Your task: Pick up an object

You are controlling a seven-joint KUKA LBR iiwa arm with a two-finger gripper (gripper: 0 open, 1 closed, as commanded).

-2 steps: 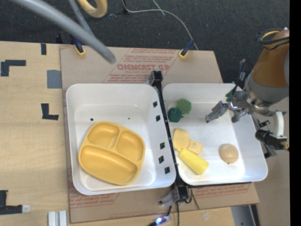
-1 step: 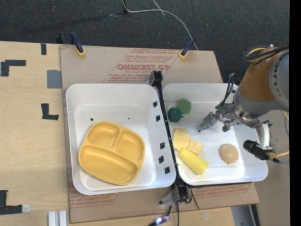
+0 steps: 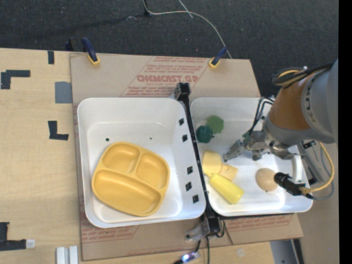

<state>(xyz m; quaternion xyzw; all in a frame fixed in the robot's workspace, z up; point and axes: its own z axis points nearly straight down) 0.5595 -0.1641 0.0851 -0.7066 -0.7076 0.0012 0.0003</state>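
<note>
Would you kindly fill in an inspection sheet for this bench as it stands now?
Surface: cardboard sheet clamped to a wooden bench, bearing two white bins.
Job's things: right bin holds a green toy, a darker green toy, yellow pieces and a tan ball.
Clutter: yellow divided tray in the left bin.
Grippers: gripper low in the right bin beside the yellow pieces; nothing seen held.
Cables: white cable on the dark floor; yellow cable at the arm.
Surroundings: dark carpet.
</note>
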